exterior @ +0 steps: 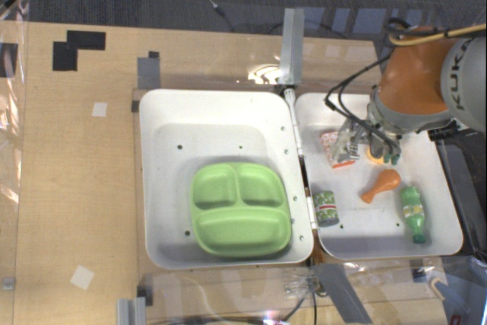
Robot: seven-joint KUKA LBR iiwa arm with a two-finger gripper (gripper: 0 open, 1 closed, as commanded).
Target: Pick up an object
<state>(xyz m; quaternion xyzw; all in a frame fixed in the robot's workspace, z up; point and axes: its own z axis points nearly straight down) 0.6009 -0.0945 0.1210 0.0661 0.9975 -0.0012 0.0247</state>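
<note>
The right bin holds several small objects: a crumpled snack packet, an orange chicken-leg toy, a green bottle lying on its side, and a small green-and-white can near the left wall. My gripper hangs below the orange-banded wrist at the bin's back. It is just right of the snack packet and above the orange toy. A yellow-orange item peeks out beside the gripper, partly hidden by it.
The left bin holds a green divided tray. A ridge separates the two bins. The arm's body and black cables cover the right bin's back right corner.
</note>
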